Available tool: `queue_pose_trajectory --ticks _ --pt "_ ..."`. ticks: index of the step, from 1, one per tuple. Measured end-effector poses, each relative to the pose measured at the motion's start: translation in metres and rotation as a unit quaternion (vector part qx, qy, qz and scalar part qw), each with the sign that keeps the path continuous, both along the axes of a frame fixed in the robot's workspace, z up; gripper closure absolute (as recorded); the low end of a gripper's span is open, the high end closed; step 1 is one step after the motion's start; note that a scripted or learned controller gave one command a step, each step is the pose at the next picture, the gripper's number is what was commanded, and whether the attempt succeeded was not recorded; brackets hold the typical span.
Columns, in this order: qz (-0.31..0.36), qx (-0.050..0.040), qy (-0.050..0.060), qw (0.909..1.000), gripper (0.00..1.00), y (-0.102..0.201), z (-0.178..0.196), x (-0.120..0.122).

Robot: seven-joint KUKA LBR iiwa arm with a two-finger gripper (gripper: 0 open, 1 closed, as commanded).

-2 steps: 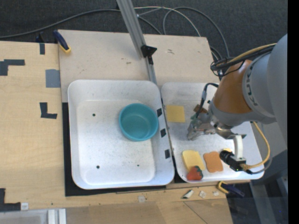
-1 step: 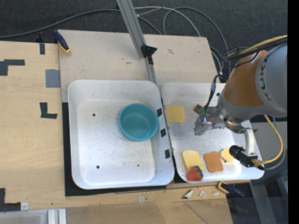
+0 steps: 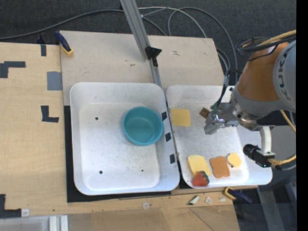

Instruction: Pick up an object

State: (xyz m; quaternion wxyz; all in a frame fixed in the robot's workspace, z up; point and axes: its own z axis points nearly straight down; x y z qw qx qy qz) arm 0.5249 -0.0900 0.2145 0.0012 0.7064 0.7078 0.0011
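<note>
Step in hand: choosing and closing in on one item in the right bin; by my reading nothing is lifted yet.
Gripper: the gripper hangs over the middle of the right bin, towards its right edge; whether its jaws are apart or closed cannot be told from this slant, and nothing is seen held in it.
Nearest candidate: the yellow square lies flat near the bin's left edge, just left of the gripper and apart from it.
Other candidates: along the bin's near edge sit a yellow block, an orange block, a small yellow round piece and a strawberry, the strawberry touching the yellow block.
Left bin: the left bin holds a teal bowl near its right edge.
Doing it well: a flat piece probably needs a low descent; the near-edge group is crowded, so aim for an outer piece and keep clear of the rim.
Risk: closing on bare floor or nudging neighbours.
</note>
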Motion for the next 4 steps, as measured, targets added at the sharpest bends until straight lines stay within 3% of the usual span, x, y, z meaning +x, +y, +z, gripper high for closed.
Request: queue_pose_trajectory --ticks 1,4 --pt "0.0 0.0001 0.001 1.0 1.0 0.0 0.023 0.001" --pt "0.002 0.0006 0.002 1.0 1.0 0.148 -0.006 0.053"
